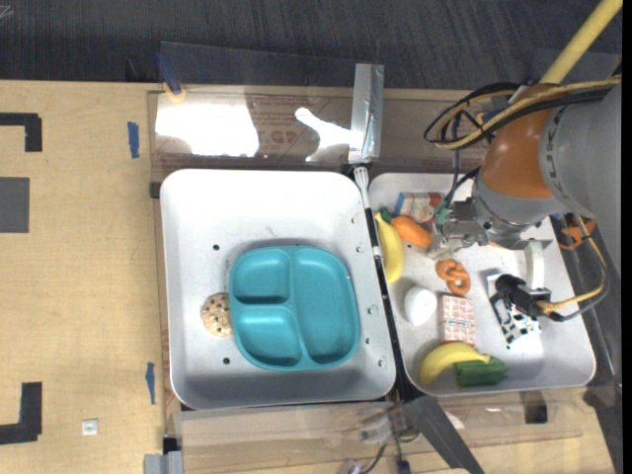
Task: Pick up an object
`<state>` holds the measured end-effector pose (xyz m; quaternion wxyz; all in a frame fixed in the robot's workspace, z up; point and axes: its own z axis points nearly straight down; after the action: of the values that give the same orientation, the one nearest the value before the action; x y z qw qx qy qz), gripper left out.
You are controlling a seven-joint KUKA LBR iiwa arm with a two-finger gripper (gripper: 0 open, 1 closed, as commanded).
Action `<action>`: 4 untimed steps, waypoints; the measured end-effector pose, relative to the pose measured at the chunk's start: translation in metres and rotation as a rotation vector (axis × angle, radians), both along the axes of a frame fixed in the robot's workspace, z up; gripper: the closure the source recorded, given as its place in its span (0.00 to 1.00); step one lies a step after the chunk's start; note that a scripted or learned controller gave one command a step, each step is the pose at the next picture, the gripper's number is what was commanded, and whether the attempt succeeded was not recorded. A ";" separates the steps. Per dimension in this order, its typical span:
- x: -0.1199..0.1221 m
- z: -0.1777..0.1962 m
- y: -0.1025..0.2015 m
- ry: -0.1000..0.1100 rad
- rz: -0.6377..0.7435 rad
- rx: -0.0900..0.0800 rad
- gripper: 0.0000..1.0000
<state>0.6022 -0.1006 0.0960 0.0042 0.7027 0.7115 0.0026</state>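
Observation:
My gripper point(457, 235) hangs over the upper middle of the right bin point(573, 363), under the grey arm with the orange band point(513, 166). Just below it lies an orange pretzel point(454, 276). To its left sit an orange carrot-like piece point(411, 231) and a yellow banana point(391, 253) along the bin's left wall. Further down are a white egg point(421, 306), a pink wafer point(457, 319), a second banana point(444, 359) and a green item point(481, 371). A black-and-white spotted object point(517, 316) lies at the right. I see nothing between the gripper's tips.
The left bin point(197, 205) holds a teal divided plate point(293, 306) and a cookie point(216, 314) beside it. A small coloured packet point(420, 205) lies at the right bin's top. Cables point(474, 117) loop behind the arm. A clear panel point(257, 126) stands behind the bins.

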 end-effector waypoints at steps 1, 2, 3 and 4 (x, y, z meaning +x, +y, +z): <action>-0.007 0.090 0.034 0.005 -0.061 0.003 1.00; 0.027 0.086 0.041 0.011 -0.163 0.002 1.00; 0.027 0.086 0.042 0.011 -0.163 0.002 0.00; -0.009 0.015 0.005 0.020 -0.126 0.002 0.00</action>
<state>0.5928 -0.0959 0.1105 -0.0037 0.7462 0.6657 -0.0041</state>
